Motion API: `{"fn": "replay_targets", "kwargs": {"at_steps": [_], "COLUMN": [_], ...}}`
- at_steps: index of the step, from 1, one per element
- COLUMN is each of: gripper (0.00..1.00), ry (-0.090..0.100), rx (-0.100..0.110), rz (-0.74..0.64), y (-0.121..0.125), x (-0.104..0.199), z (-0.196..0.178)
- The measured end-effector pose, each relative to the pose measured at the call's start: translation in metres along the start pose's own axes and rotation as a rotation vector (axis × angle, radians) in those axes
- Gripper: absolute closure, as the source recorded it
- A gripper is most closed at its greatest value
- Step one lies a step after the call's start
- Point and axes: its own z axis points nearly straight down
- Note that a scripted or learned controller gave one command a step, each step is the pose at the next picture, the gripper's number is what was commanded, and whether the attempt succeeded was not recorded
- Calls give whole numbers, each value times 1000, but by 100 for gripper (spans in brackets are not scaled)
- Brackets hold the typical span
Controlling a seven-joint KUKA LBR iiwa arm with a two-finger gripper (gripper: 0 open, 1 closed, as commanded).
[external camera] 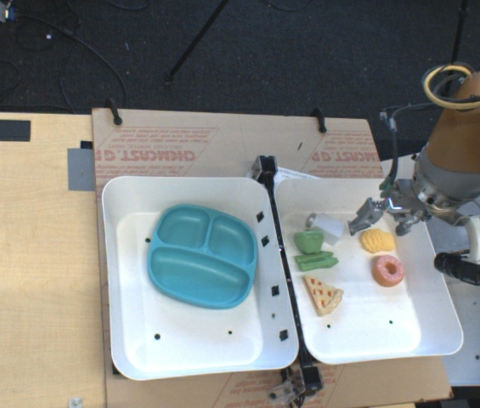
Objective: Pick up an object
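hand (381, 213): fingers apart, holding nothing | right of frame, above yellow ridged toy (378, 241) | pink doughnut (387, 270) just below

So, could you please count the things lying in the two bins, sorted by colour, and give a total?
Teal: 1, divided plate
Green: 2, toy vegetables
Yellow: 1, toy corn
Pink: 1, toy donut
Tan: 1, toy pizza slice
Grey: 1, small block
Total: 7

Lay in the left bin (129, 228): a divided plate (203, 256). Sat in the right bin (426, 330): pizza slice (323, 295) nearest, doughnut (387, 270) to its right, corn piece (378, 241) just beyond
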Motion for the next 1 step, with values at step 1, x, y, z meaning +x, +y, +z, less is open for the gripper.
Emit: {"fn": "replay_targets", "kwargs": {"at_steps": [1], "gripper": [0], "ry": [1], "rx": [2], "rz": [2], "y": [1], "x": [-1], "z": [64]}}
